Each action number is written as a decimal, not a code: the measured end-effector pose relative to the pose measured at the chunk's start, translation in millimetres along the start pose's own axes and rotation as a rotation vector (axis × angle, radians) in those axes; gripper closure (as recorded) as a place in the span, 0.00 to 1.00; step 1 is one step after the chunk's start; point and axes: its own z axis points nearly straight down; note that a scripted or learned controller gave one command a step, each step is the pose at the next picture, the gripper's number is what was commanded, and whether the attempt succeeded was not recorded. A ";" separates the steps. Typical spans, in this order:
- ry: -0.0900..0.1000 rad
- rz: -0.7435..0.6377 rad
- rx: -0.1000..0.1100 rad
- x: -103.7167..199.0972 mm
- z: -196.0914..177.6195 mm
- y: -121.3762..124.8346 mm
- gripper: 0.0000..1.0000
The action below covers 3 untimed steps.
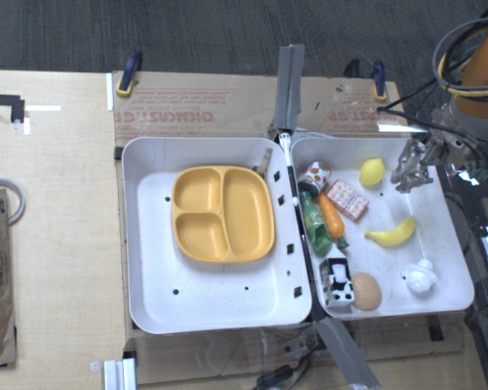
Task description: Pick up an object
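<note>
Currently the approach step: nothing is lifted yet. Bench point(49, 218) carries two white bins side by side. Left bin point(146, 299) holds a yellow three-compartment plate point(224, 214), roughly central. Right bin point(447, 291) holds the candidate objects: against its left wall a green packet point(314, 226) with a carrot point(332, 218) lying on it and a small round tin point(315, 173) just above; a red-and-white box point(347, 200) beside the carrot; a black-and-white carton point(337, 281) and a brown bread roll point(366, 291) touching at the near-left corner; a banana point(393, 232) mid-bin; a white lump point(421, 278) near the near-right corner; a lemon point(372, 171) by the far edge.

Gripper point(412, 169) hangs over the far-right corner of the right bin, just beside the lemon. Jaws: cannot tell apart or together; nothing visible between them.

Judgement: the next move calls for centring over one isolated item (lemon nearest, banana also free-standing), descending, then closing.
</note>
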 end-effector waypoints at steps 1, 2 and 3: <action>-0.004 -0.374 0.001 -19.1 -26.7 -1.4 1.00; -0.003 -0.672 0.000 -19.8 -67.2 -1.5 1.00; -0.003 -0.672 0.000 -19.7 -67.1 -1.7 0.00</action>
